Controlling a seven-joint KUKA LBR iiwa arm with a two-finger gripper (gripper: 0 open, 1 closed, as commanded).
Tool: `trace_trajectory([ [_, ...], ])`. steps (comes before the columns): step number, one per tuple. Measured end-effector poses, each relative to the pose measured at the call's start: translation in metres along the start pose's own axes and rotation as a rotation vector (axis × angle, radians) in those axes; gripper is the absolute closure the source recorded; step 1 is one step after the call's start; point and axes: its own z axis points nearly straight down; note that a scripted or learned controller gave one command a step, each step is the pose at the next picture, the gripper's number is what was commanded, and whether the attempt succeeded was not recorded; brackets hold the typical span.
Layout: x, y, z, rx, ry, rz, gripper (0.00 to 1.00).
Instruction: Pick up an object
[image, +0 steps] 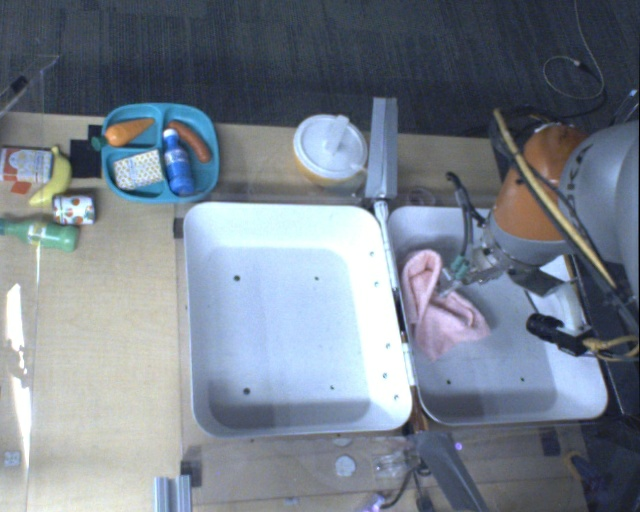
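We find the task's thing, a crumpled pink cloth (436, 305) of soft fabric, lying in the right-hand shallow white bin (520, 395), up against that bin's left wall. The two-finger gripper (462, 272) sits low over the bin, its tip at the cloth's upper right edge — touching it or just beside it, we cannot say which. Whether the jaws are spread or pinched we cannot tell; the tip is too small and dark to read. The cloth looks flat on the bin floor, so we judge the pick not yet made: the approach seems done, while the grasp and lift are left.

Away from the jaws, to their left, lies the larger left-hand white bin (200, 330). Beyond it, far up and left of the jaws, we see a blue compartment tray of toy food (205, 130), a yellow cup with a white lid (330, 148), a toy banana (52, 178) and a small printed can (73, 209) — its label, like a red-and-white carton (24, 165) nearby, is too blurred to read.
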Motion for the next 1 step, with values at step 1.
trace_trajectory([
  [1,0.0097,0.0259,-0.0718,0.019,0.008,0.235,1.0],
])
